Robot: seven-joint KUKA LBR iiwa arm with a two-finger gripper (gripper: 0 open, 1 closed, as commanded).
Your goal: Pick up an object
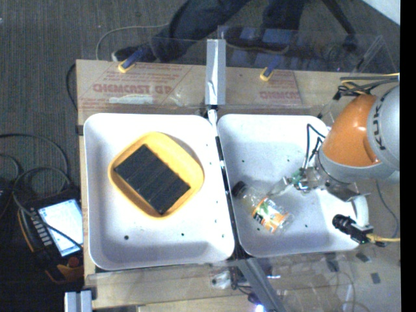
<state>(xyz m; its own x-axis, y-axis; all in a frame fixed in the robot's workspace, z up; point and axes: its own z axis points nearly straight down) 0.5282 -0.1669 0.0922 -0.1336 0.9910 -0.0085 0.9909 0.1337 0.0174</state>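
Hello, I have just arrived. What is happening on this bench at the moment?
A grey robot arm with an orange band reaches in from the right over the right bin, trying to pick up an object. Its gripper hangs low near a clear plastic bottle with an orange label, which lies on its side on the bin floor. I cannot tell whether the gripper touches the bottle. The left bin holds a yellow dish with a dark ridged block resting in it.
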